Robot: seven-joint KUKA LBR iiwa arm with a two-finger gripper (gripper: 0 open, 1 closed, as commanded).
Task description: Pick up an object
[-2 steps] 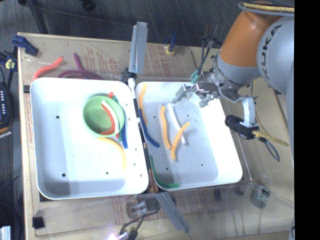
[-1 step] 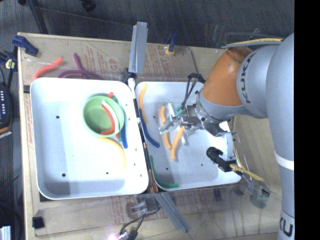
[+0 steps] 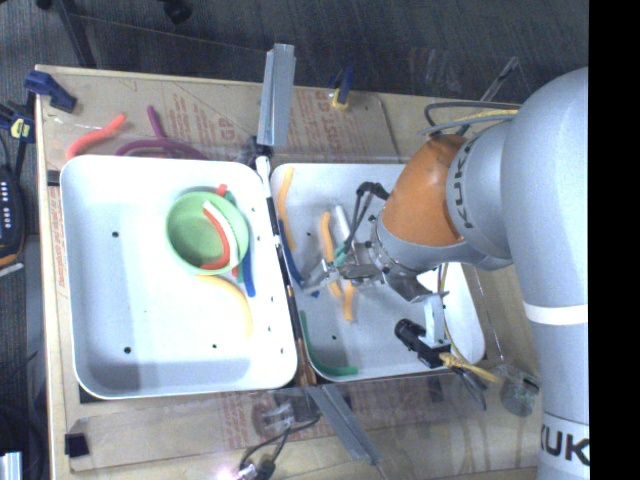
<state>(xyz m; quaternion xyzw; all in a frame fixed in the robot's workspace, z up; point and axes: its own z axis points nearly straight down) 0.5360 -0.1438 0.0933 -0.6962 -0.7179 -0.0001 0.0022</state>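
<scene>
Orange stick [image 3: 347, 298] half under hand [image 3: 335, 268]

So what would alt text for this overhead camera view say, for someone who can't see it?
A grey arm reaches from the right into the right bin, its end effector low among thin orange and blue sticks. The left bin holds a green bowl.

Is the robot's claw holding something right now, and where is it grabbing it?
It cannot be told. The claw is down in the right bin among orange sticks, but the view is too small and cluttered to show anything gripped.
</scene>
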